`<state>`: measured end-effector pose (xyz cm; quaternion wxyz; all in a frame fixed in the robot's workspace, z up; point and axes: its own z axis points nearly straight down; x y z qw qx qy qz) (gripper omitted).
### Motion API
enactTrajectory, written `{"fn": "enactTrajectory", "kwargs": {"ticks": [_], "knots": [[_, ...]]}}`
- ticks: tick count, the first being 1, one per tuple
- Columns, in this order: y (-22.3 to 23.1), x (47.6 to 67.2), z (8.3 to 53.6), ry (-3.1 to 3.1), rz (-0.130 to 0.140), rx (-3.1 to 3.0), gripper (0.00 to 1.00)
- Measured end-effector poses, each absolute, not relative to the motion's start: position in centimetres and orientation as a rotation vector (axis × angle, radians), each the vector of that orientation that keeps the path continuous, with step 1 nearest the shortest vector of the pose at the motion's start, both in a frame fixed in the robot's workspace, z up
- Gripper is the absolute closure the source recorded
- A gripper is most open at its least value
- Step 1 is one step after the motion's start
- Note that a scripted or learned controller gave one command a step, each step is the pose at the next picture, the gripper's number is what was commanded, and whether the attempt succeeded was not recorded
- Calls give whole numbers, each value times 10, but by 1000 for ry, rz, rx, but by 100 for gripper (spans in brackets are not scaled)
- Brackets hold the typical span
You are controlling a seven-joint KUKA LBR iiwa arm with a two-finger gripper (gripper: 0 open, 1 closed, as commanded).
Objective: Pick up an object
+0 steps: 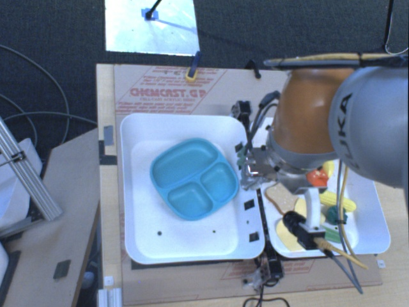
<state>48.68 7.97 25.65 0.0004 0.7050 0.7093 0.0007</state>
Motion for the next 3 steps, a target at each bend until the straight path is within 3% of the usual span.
{"fn": "enactTrajectory", "kwargs": {"ticks": [1, 2, 3], "knots": [[123, 486, 254, 2232, 4, 2212, 100], [142, 568, 330, 2223, 19, 2208, 100], [121, 501, 336, 2222, 0, 2223, 100]]}}
